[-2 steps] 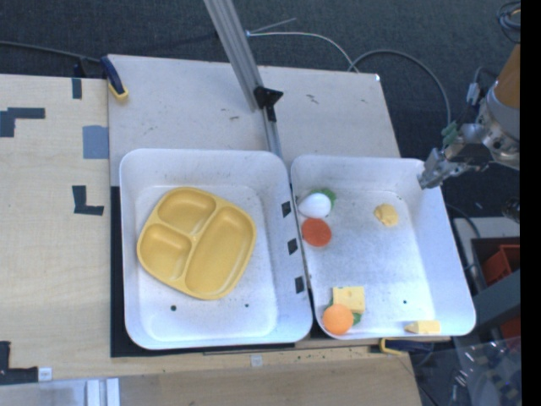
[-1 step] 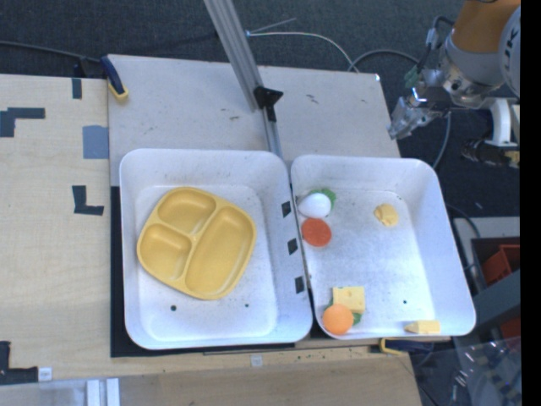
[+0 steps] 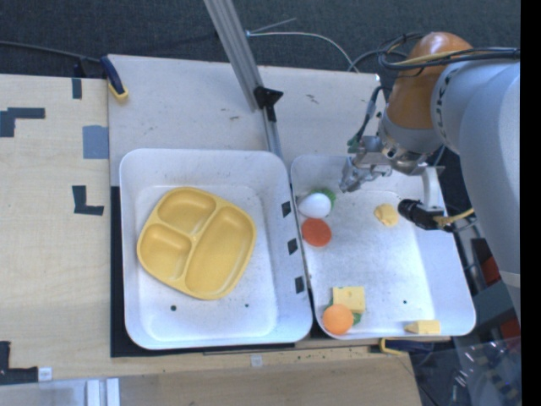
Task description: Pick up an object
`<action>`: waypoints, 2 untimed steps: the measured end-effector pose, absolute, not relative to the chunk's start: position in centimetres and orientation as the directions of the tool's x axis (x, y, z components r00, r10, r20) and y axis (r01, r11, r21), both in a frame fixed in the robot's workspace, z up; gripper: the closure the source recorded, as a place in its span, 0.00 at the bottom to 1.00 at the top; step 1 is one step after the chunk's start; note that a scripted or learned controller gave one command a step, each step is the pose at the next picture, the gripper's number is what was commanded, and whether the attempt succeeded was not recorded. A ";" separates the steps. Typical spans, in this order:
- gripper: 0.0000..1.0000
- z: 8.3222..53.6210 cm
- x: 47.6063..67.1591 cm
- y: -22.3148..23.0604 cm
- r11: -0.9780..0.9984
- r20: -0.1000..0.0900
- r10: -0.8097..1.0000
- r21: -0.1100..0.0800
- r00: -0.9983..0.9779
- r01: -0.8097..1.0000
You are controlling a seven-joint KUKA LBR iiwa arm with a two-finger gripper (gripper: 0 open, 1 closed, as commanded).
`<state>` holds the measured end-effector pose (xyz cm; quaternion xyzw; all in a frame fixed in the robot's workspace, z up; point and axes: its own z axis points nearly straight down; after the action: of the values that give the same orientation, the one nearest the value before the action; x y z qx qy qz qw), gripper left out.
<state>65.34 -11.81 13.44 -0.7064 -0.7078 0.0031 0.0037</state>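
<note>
You could read no writing anywhere, and I cannot tell the grip of the gripper (image 3: pixel 352 178), which hung at the right bin's (image 3: pixel 439 265) far edge beside the white ball (image 3: pixel 316 204), with bare floor across that bin's middle.

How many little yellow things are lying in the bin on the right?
3: a small yellow lump near the bin's far right side, a yellow block at the near edge beside an orange ball, a yellow wedge in the near right corner.
</note>
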 end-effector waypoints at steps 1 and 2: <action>1.00 19.2 60.9 -3.8 0.009 0.004 1.000 0.001 -0.009 1.000; 1.00 18.8 57.7 4.1 0.009 0.003 1.000 -0.004 -0.009 1.000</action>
<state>57.65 4.10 18.81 -0.7040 -0.7102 0.0007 0.0025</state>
